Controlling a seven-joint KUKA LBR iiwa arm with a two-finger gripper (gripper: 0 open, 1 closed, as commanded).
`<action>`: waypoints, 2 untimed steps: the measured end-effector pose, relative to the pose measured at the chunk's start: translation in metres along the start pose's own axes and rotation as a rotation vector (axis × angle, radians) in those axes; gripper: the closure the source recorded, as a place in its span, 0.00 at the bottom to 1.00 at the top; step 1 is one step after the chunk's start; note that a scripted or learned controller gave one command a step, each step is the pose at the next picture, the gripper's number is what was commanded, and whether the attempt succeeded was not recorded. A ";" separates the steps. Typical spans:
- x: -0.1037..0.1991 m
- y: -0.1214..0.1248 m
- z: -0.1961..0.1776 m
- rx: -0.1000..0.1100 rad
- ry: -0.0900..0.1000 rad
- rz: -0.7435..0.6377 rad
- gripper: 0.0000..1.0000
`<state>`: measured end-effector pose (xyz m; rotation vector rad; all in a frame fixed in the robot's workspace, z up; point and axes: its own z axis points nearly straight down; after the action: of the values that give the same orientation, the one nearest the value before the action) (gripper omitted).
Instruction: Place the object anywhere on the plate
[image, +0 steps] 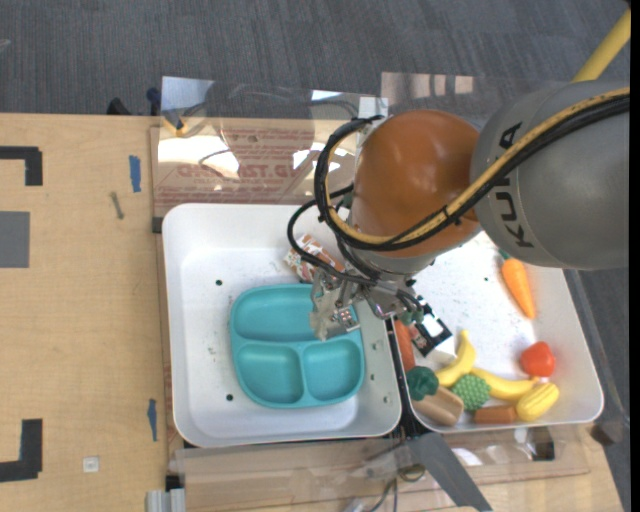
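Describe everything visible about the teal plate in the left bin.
The teal plate looks like smooth plastic with rounded corners and three compartments: one wide section at the far side and two smaller ones nearer the camera. It lies flat on the floor of the left bin. The gripper hangs over its right edge, hiding part of it.

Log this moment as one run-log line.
gripper: over teal plate's right side | plate: in left bin | toy food: in right bin | placement: not confirmed

right bin (585, 395): carrot (518, 286) | tomato (538, 359) | bananas (478, 372) | broccoli (421, 381)
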<state>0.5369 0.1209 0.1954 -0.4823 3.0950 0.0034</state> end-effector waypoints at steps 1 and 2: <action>0.043 -0.002 0.066 -0.002 0.011 -0.165 1.00; -0.015 0.024 0.011 -0.002 -0.001 -0.462 1.00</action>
<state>0.5438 0.1480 0.1845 -1.1779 2.9013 0.0029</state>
